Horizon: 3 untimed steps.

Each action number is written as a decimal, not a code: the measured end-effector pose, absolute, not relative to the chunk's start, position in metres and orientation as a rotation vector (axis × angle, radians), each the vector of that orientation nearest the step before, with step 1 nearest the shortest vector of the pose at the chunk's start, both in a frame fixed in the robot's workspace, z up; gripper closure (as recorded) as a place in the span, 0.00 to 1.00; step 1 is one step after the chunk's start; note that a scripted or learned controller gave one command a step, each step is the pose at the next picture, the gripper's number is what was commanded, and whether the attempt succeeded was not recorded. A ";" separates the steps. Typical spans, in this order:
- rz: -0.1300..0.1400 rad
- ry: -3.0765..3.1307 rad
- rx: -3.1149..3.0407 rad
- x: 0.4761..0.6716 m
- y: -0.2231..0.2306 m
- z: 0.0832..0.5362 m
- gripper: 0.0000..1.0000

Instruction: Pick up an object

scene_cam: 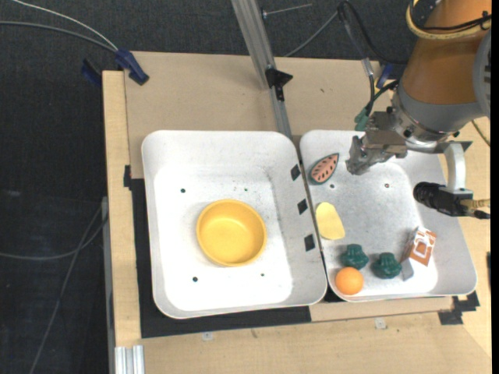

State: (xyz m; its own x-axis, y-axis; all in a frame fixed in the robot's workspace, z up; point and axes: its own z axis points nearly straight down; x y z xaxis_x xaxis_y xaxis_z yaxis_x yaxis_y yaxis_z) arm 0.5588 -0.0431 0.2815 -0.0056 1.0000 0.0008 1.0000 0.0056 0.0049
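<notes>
My gripper (360, 162) hangs over the back of the right bin (390, 197), just right of a reddish leaf-shaped object (323, 167). Nothing shows between its fingers. A pale yellow flat piece (329, 221) lies by the bin's left wall. Along the front lie an orange ball (349, 280), two dark green objects (354, 255) (385, 266) and a small orange and white box (422, 248). A yellow bowl (230, 231) sits in the left bin (175, 170).
A metal pole (261, 45) slants down from the top to the seam between the bins. Black clips (302, 206) line that seam. A black cylinder (437, 197) juts in at the right over the right bin. Cables (366, 76) hang near the arm.
</notes>
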 end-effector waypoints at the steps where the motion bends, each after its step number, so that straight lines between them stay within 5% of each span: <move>1: -0.008 2.237 2.223 0.559 0.012 0.263 1.00; 3: 0.003 2.227 2.216 0.591 0.098 0.244 1.00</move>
